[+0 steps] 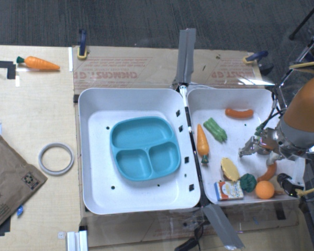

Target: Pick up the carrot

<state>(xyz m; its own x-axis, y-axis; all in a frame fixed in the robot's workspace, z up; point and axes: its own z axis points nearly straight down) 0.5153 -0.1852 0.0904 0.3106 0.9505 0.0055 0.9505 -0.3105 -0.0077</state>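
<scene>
Camera view: orange carrot lies along left wall of right bin, centre-right of frame, tip toward bottom, green pickle just beside.

Gripper sits right of frame, over right bin, well apart from carrot; you can see nothing between fingers; jaws look narrowly parted.

Step, by your reading: approach, no grasp yet.

Next move calls for shift left over carrot, jaws aligned across its width, clear of bin wall and pickle.

Second carrot on bench, upper left; blue tray in left bin.

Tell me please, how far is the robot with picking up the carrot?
Nothing looks done yet: the carrot lies on the floor of the right bin, against its left wall. In hand: the gripper is low inside the same bin, to the right of the carrot and apart from it, holding nothing. Left: reaching the carrot, closing on it and lifting it.
</scene>
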